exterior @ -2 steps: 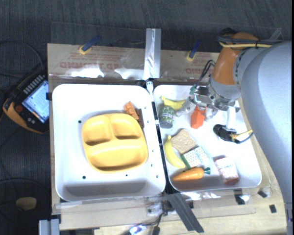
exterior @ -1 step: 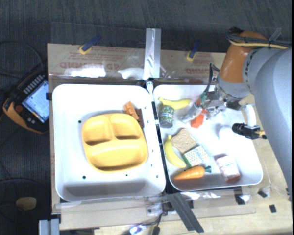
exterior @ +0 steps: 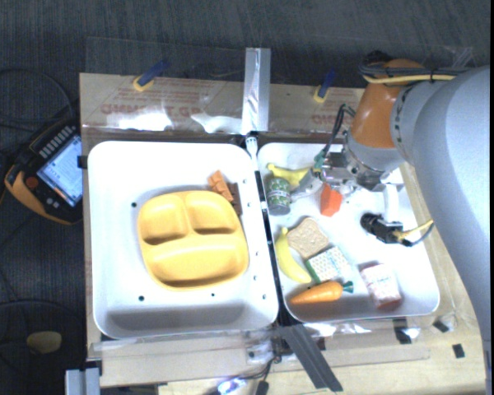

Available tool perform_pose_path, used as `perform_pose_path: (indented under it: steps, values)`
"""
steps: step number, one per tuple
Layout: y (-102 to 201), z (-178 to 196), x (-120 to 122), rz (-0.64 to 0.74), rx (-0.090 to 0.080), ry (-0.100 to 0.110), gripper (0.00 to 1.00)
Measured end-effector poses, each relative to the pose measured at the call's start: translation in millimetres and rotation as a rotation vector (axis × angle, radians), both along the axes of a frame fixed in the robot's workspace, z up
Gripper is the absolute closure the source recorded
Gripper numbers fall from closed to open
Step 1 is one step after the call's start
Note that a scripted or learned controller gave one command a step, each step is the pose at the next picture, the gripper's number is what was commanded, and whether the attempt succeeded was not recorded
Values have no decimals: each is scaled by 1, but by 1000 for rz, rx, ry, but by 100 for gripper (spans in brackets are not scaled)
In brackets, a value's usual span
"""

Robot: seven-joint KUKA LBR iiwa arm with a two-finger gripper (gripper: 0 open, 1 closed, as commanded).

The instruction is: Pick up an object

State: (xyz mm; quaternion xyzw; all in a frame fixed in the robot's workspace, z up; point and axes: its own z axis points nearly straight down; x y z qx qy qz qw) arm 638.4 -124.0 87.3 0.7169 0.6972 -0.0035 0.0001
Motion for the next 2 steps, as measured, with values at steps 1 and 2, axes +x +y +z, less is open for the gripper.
perform_pose_path:
  steps: [1, 2]
  values:
    - [0, 10, 0, 0, -1, 3, 100]
    - [36, 96, -30, 151, 3, -3, 100]
